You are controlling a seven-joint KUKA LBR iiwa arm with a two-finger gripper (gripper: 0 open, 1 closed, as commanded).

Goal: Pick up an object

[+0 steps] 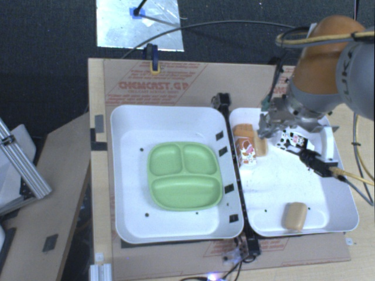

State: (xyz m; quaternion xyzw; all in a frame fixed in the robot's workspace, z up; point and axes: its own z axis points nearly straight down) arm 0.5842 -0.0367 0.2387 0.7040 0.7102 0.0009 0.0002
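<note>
The right bin (pixel 328 215) holds several small things. An orange-brown bread-like piece (pixel 244 132) lies at its far left, with a red and white packet (pixel 248 151) just in front of it. A tan block (pixel 295 216) rests near the front edge. A black and white patterned item (pixel 292 139) sits under the arm's wrist. My gripper (pixel 266 125) hangs low over the far left part of this bin, just right of the orange-brown piece. I see nothing held in it.
The left bin (pixel 132 174) bears a green divided plate (pixel 184 175) in its middle. A black clip strip (pixel 230 157) runs along the seam between the bins. Cables (pixel 345 177) trail across the right bin's right side.
</note>
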